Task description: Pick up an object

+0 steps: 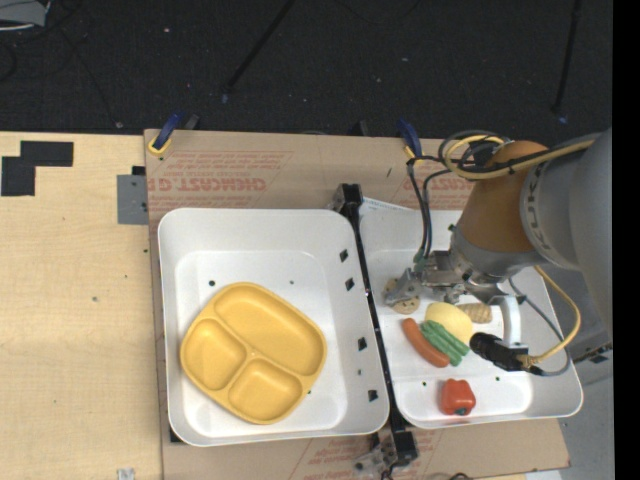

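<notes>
- The arm (520, 213) reaches into the right bin (555, 403); you cannot tell the gripper's (408, 293) state.
- Beside it lie a yellow piece (447, 318), carrot (424, 342) and red pepper (457, 397).
- Centre over one item before you descend.

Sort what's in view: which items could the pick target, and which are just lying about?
Job: carrot, green bean, yellow food, red pepper, gripper, right bin.
Lying about: yellow tray, left bin, blue clamps.
</notes>
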You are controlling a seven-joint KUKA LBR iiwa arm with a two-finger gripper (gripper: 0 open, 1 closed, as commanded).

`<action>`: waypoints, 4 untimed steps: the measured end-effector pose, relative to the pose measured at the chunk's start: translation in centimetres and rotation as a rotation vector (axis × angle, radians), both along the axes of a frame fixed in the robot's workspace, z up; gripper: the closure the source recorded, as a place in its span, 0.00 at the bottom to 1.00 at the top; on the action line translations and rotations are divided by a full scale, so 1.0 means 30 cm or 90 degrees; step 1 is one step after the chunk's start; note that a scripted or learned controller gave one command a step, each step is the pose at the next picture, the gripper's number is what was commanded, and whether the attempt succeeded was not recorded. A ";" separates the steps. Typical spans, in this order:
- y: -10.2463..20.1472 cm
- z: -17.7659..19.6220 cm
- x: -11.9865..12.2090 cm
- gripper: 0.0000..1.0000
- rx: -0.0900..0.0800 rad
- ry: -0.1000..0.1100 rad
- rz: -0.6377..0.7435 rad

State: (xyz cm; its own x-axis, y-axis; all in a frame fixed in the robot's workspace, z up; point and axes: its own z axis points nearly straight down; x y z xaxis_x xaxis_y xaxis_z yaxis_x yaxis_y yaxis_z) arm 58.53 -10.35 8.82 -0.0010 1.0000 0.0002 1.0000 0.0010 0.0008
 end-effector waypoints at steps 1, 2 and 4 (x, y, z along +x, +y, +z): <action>-0.003 0.032 -0.002 1.00 0.000 0.001 -0.001; -0.002 0.234 -0.019 1.00 -0.001 -0.002 -0.001; -0.027 0.479 0.001 1.00 0.000 -0.001 -0.001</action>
